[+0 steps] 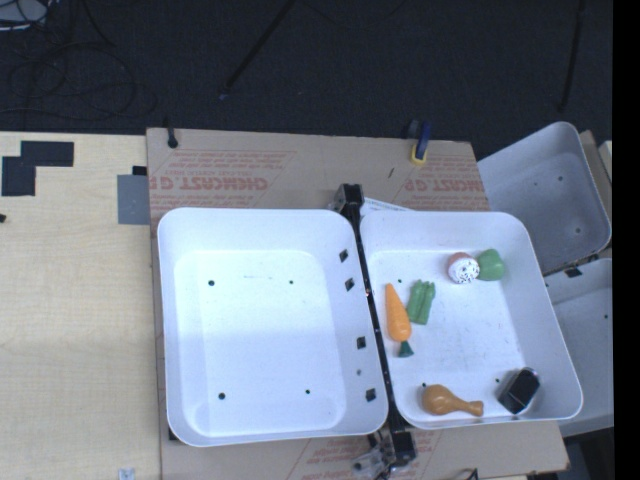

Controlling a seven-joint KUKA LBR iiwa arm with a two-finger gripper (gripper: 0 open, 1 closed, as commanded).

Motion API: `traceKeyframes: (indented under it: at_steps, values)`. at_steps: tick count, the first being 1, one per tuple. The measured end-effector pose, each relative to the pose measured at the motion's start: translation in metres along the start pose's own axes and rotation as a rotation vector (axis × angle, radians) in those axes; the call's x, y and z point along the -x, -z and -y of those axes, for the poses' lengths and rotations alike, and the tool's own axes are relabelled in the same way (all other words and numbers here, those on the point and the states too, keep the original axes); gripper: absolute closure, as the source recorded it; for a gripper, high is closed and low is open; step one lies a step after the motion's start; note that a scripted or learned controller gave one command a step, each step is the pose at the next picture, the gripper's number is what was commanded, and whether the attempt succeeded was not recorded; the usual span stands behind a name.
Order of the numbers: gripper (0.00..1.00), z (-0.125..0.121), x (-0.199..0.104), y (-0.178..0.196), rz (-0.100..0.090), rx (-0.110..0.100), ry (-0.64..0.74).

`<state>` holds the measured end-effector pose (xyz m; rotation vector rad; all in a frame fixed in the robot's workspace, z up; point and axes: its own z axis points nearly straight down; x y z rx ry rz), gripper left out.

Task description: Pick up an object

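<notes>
White plastic bins, two of them side by side on the bench: left bin (190, 268) and right bin (520, 238). Everything I could grab sits in the right one. I count six: one orange toy carrot (398, 316), one green ridged piece (421, 302) just beside it, one white speckled ball (462, 269) touching one green rounded lump (491, 265), one tan drumstick-shaped toy (449, 401), one black block (518, 390). My read is we're at the very start, nothing lifted. Can't tell the hand's state. Next I'd pick a target with room around it, probably the drumstick.
</notes>
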<state>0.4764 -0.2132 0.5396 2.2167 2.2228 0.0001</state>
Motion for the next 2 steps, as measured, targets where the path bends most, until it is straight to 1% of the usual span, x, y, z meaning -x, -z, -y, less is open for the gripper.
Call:
traceKeyframes:
  at_steps: [1, 2]
  values:
    - [0.00, -0.012, -0.002, -0.200, -0.007, -0.018, -0.003]
    - [0.00, 0.000, -0.043, -0.057, 0.002, 0.012, 0.002]
